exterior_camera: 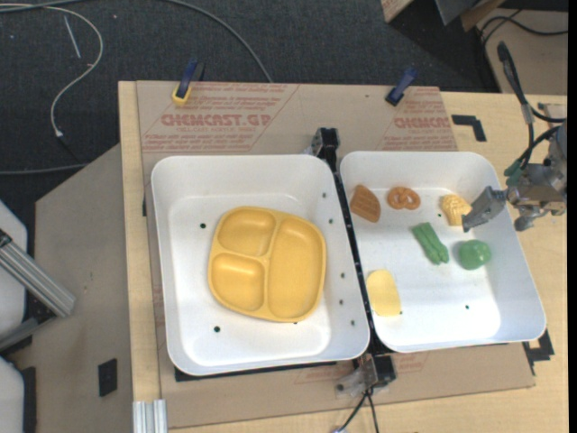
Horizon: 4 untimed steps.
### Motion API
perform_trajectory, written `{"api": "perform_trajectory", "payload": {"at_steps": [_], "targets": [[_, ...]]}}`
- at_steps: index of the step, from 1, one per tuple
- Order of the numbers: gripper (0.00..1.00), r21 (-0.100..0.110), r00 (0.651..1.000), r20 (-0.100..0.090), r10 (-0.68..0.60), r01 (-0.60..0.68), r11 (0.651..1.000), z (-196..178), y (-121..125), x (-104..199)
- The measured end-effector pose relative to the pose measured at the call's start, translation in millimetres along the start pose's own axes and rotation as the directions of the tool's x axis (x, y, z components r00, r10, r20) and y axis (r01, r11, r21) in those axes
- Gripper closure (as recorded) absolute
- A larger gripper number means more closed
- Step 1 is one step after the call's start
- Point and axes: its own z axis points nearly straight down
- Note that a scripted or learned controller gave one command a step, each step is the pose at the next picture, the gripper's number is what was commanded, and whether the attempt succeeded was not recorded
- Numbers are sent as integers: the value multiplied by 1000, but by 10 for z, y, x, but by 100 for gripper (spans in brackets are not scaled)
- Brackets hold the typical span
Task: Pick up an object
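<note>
The small things I could pick lie in the right bin (505,318): a brown bread piece (365,203), a pretzel (403,198), a yellow corn-like piece (454,209), a long green piece (430,243), a round green piece (473,254) and a pale yellow slab (384,293) near the front left corner. My hand (491,207) hovers at the bin's right side, just beside the corn-like piece and above the round green one; I cannot tell how it stands. The left bin (176,242) holds a yellow divided plate (267,262). Both bins sit on the tabletop (86,242).
</note>
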Motion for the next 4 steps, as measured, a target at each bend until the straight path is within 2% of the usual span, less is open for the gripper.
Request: {"api": "perform_trajectory", "payload": {"at_steps": [1,3,4], "targets": [[0,-11,1000,3,-3,3,1000,-57,19,4],[0,-5,1000,0,-3,3,1000,1179,129,27],[0,-6,1000,0,-3,3,1000,1607,144,47]]}}
